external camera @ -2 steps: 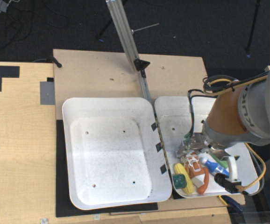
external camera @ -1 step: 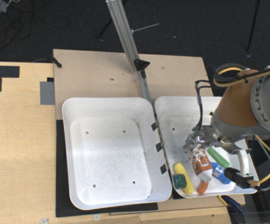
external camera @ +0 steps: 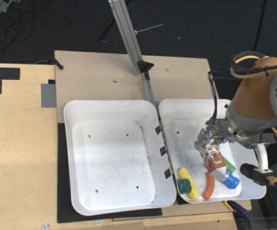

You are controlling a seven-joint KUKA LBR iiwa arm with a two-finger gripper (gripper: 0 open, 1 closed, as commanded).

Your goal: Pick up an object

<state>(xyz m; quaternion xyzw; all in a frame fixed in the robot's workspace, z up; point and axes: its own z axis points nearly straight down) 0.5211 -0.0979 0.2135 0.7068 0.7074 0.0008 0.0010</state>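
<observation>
dark floor and cables at the back, light wood bench at 9 o'clock, tan board under two shallow white bins. left bin (external camera: 109, 157) bare apart from specks. right bin (external camera: 186, 123) has the clutter, all bunched toward its 5 o'clock corner: yellow corn cob (external camera: 188, 182) with a green end, orange carrot-like piece (external camera: 208, 187), red-orange and white packet (external camera: 214, 159) with a blue cap (external camera: 231, 181) at its lower end, green bit (external camera: 230, 166) just beside it.

target guess: the packet. looks light, probably soft-sided and a bit slick, so it could squirm out; best taken across its narrow width near mid-body, not at the cap. corn and carrot look like stiff plastic toys, light, rounded, prone to roll.

gripper (external camera: 206, 139) comes in from 3 o'clock, sitting right at the packet's upper end, apparently touching it. can't tell how far the jaws are parted or whether anything is actually caught; metalwork and packet blur together there.
</observation>
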